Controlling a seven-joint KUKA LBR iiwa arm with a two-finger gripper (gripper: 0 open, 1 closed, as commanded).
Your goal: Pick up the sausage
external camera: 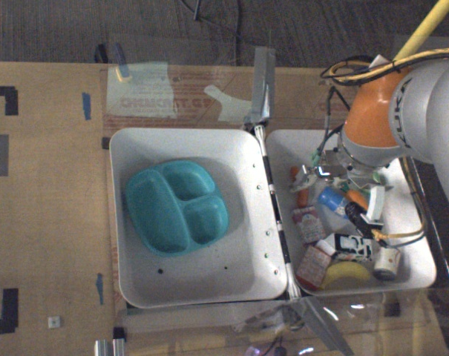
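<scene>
In the right bin (pixel 421 232), a small orange-red piece (pixel 303 196) near the left wall looks like the sausage, and it is partly covered. A second orange bit (pixel 294 172) lies just behind it. My gripper (pixel 311 176) hangs low over the bin's back left part, right above these pieces. The orange-banded wrist (pixel 372 121) hides most of it. I see nothing clearly held.
The right bin also holds a blue item (pixel 332 199), a pinkish packet (pixel 309 225), a red-brown packet (pixel 313 265), a yellow round thing (pixel 346 275), a black-and-white object (pixel 354 245) and a white cylinder (pixel 387 262). A teal divided plate (pixel 177 206) lies in the left bin (pixel 135 273).
</scene>
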